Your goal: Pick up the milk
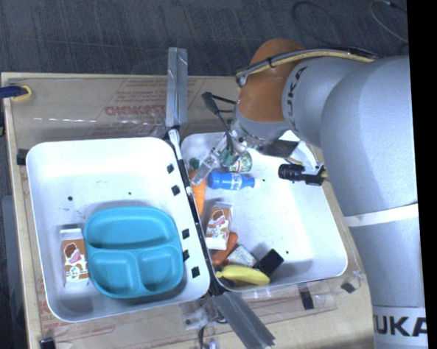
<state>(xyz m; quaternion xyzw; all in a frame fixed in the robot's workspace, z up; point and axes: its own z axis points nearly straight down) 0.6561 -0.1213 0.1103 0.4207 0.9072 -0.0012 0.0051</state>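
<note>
A dark carpeted floor surrounds a pale wooden worktop (88,93) that carries two shallow white bins side by side. The left bin (48,162) occupies the left half of the frame. At its lower left edge lies a small milk carton (74,258), flat on the bin floor, with a brown-and-white printed face. Touching the carton's right side is a blue compartment tray (133,250), which fills the lower middle of this bin.

A grey divider bar (176,88) runs down between the bins from the upper centre.

The right bin (311,234) holds a cluster of items along its left wall. A second milk carton (219,226) lies tilted at the bin's left centre. Above it rests a blue bottle (231,180) on its side. Below the carton are an orange carrot (225,254), a yellow banana (244,275) and a small black block (270,261), all close together near the lower wall.

The grey arm (363,124) enters from the right of the frame. The hand (228,156) sits low in the upper left corner of the right bin, just above the blue bottle. Whether the hand is wide, narrow or holding an item cannot be told.
</note>
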